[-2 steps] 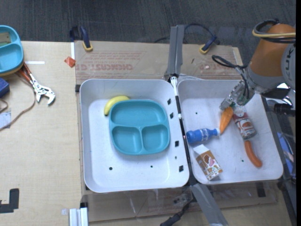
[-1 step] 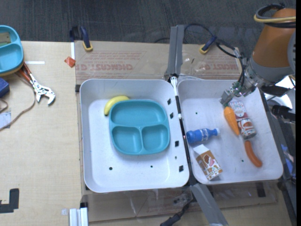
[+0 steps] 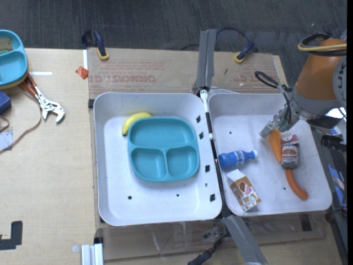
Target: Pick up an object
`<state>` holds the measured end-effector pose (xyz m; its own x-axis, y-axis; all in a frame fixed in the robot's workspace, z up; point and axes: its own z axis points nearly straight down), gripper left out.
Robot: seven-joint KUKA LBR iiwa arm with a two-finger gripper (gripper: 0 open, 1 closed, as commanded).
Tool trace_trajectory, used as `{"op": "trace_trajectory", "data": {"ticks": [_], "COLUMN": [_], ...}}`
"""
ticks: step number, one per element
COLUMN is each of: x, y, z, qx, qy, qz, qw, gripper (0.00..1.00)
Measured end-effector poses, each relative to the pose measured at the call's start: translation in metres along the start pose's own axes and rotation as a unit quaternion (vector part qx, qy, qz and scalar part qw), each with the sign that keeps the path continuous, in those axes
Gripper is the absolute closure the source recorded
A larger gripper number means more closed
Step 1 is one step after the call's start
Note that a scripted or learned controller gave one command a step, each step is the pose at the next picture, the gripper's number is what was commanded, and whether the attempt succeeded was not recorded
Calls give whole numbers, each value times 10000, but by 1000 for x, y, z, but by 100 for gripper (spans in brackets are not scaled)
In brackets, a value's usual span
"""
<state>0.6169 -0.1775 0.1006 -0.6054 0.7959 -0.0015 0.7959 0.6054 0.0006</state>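
Observation:
The right bin (image 3: 251, 99) holds a long orange carrot (image 3: 295, 184), a small brown-labelled can (image 3: 290, 150) lying against it, a blue bottle (image 3: 236, 158) with a white cap, and a small brown-and-white carton (image 3: 244, 191). My gripper (image 3: 278, 127) hangs low over the right bin's upper right part, right at the carrot's upper end and just above the can. The arm's orange band (image 3: 320, 76) rises behind it. In the left bin (image 3: 110, 197) lies a teal divided plate (image 3: 164, 148), with a yellow banana (image 3: 133, 120) tucked behind its upper left corner.
A raised divider (image 3: 209, 142) separates the two bins. On the bench to the left lie a wrench (image 3: 48, 108) and a teal container (image 3: 10, 57). Clamps (image 3: 98, 43) and cables (image 3: 237, 37) sit along the bench's far edge.

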Motion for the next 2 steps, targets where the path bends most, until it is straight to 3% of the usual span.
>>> {"op": "trace_trajectory", "data": {"ticks": [1,2], "x": [0,10], "y": [0,-24], "z": [0,2], "qx": [-2,-136], "qy": [1,64], "qz": [1,779], "qw": [10000,9968], "gripper": [0,0]}}
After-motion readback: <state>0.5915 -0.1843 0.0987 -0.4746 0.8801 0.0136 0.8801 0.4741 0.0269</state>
